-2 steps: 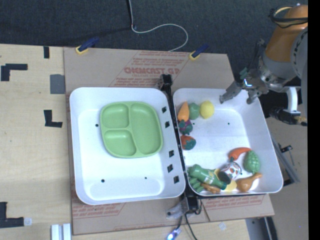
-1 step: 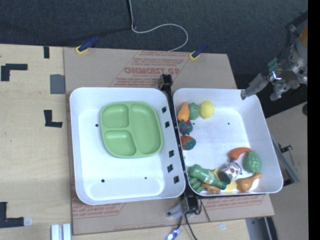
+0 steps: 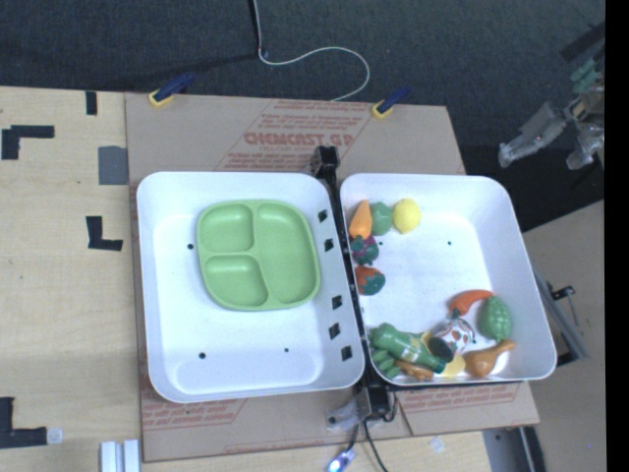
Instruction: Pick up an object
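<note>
The bench carries two white bins side by side. The left bin (image 3: 167, 362) holds a green divided plate (image 3: 258, 255) in its upper middle. The right bin (image 3: 511, 234) holds the toys. A yellow ball (image 3: 406, 215) sits near its top left corner, just beside an orange carrot (image 3: 360, 218) whose long axis runs along the left wall. Below them lie a small green and red piece (image 3: 366, 251) and a red one (image 3: 370, 280). A heap of toy food (image 3: 442, 347) crowds the bottom edge and bottom right corner.

The gripper (image 3: 550, 136) hangs off the bench beyond the right bin's top right corner. Whether its jaws are apart or together cannot be told.

Every toy lies down and to the left of the gripper. The ball looks the easiest target, standing fairly free.
</note>
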`<state>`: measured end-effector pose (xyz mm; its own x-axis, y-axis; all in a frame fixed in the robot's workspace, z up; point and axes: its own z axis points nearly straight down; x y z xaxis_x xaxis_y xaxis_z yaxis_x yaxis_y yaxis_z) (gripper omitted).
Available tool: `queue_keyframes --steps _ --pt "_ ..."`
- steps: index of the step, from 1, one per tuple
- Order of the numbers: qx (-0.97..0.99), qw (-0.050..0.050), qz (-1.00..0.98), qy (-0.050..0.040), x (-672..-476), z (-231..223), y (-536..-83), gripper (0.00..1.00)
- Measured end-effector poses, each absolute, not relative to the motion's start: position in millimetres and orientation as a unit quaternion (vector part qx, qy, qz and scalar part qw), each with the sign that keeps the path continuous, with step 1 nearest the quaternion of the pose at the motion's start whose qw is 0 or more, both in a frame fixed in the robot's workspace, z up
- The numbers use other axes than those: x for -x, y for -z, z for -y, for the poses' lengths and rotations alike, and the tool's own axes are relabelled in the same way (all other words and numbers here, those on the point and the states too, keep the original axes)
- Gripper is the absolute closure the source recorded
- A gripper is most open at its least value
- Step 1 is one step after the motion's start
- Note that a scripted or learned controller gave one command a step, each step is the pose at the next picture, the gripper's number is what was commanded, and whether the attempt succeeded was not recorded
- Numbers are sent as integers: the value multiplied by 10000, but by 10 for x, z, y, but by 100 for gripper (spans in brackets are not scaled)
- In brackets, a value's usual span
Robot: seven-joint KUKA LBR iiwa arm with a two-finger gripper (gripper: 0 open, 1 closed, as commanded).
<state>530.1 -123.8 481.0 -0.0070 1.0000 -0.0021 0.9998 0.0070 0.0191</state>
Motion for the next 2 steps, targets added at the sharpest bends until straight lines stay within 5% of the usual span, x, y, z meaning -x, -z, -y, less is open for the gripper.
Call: queue_keyframes --steps 1,2 --pt "-7065 11 -7078 8 -5314 1265 -4800 100" --pt "-7046 5 -7096 -10 -5123 656 -4971 100"
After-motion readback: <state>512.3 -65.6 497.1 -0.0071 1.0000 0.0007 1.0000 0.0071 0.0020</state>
